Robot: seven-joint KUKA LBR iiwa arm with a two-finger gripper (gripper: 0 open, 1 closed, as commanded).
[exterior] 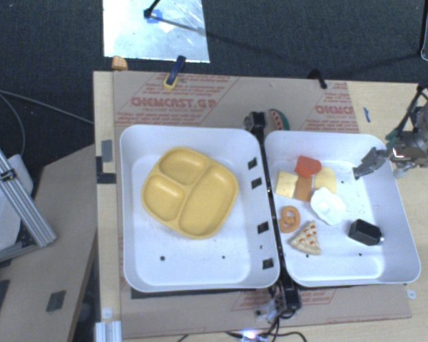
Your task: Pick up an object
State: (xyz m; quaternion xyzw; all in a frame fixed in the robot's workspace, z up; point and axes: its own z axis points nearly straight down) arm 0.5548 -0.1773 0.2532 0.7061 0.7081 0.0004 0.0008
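The right bin (pixel 392 262) holds small toy foods: a red piece (pixel 307 166), yellow cheese blocks (pixel 288 184), a pale yellow piece (pixel 327 179), a white blob (pixel 329 206), a pretzel (pixel 289 219), a pizza slice (pixel 307 239) and a black block (pixel 364 231). My gripper (pixel 371 161) hangs over the bin's upper right part, right of the pale yellow piece and apart from all the foods. Nothing shows between its fingers.
The left bin (pixel 139 262) carries a yellow divided plate (pixel 190 192). A black divider strip (pixel 267 205) runs between the bins. Cardboard (pixel 221 98) lies under both, with a yellow-blue tool (pixel 175 72) and a shiny sheet (pixel 155 18) behind.
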